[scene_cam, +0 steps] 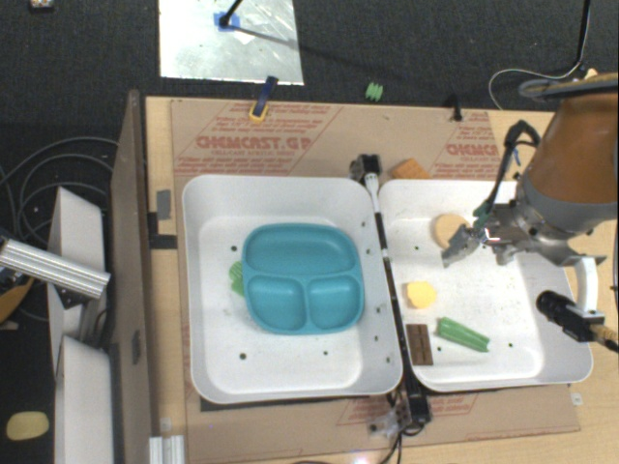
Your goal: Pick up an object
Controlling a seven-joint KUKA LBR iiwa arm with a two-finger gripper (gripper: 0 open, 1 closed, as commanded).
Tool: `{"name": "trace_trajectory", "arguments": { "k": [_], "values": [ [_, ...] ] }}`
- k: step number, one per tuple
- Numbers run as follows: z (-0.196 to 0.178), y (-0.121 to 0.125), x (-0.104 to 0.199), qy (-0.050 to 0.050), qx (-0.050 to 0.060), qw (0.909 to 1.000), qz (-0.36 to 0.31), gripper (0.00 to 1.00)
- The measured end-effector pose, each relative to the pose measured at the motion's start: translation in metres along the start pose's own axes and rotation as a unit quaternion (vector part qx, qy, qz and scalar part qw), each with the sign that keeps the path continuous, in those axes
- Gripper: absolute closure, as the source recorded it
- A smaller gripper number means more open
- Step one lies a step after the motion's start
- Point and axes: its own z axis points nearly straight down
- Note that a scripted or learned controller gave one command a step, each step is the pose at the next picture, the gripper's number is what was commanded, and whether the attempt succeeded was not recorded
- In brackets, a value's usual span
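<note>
The grey arm with its orange band reaches in from the right side of the camera view, its bulky wrist hanging low and angled leftward. At its end the two-finger tool [462,246] points left and slightly down, its dark metal fingers [455,250] hard to separate by eye.

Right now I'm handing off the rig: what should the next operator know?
End effector: hovering low over the right bin, near its upper left, beside the tan disc. I can't tell its finger state, and nothing visibly held.
Right bin: tan disc, yellow piece, green piece, brown block at the left wall.
Left bin: blue divided tray, with a green item peeking out at its left edge.
Done: nothing lifted.
Left: grasp and raise one object; the disc is nearest.
</note>
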Motion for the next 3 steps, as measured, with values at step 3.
{"name": "trace_trajectory", "arguments": {
  "k": [3],
  "values": [
    [0.149,0.132,-0.039,0.000,-0.003,1.0000,-0.002,0.00]
  ]
}}
